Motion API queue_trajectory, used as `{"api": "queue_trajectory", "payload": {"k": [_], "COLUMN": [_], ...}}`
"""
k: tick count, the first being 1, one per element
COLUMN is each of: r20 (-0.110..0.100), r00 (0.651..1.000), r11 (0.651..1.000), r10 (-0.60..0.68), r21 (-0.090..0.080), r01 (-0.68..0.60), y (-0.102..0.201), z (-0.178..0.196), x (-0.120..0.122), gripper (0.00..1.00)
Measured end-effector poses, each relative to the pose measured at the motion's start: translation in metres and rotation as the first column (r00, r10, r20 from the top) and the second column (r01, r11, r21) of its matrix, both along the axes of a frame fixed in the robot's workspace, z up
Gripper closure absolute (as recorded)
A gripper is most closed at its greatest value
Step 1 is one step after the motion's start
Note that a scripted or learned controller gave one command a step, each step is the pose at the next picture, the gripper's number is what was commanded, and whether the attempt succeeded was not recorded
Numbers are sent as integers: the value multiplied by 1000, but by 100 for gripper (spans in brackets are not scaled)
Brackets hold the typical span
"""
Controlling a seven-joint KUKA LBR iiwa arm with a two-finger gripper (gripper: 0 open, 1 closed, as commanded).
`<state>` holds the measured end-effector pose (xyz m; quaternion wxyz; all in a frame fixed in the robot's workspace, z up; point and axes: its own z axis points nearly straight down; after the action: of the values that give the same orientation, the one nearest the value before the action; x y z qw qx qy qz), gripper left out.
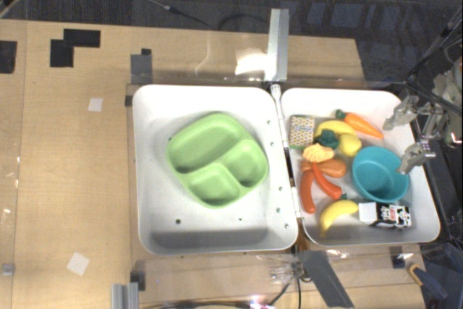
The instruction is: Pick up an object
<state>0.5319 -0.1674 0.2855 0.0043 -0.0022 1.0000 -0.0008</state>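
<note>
Print on carton (394, 215) too small to read.

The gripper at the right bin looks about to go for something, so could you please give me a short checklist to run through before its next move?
1. Gripper poised over the right bin: ok, near its right rim.
2. Nothing between its fingers: ok, nothing seen there.
3. Fingers spread for a grasp: ok, they look apart.
4. Target close by: ok, the teal bowl sits just left of it.
5. Room around the bowl: not ok, a lemon and a banana crowd it.
6. Left bin involved: ok, the green divided plate lies well apart.
</note>
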Motion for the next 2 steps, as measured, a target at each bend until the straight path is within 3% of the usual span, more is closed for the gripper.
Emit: {"api": "queue_trajectory", "payload": {"k": [1, 2], "r20": [-11, 7], "r00": [994, 998], "r11": [994, 998], "r10": [108, 63], "r21": [4, -2], "r01": [-108, -63], "y": [11, 30], "z": [-140, -195], "x": [14, 23], "gripper": [0, 0]}}
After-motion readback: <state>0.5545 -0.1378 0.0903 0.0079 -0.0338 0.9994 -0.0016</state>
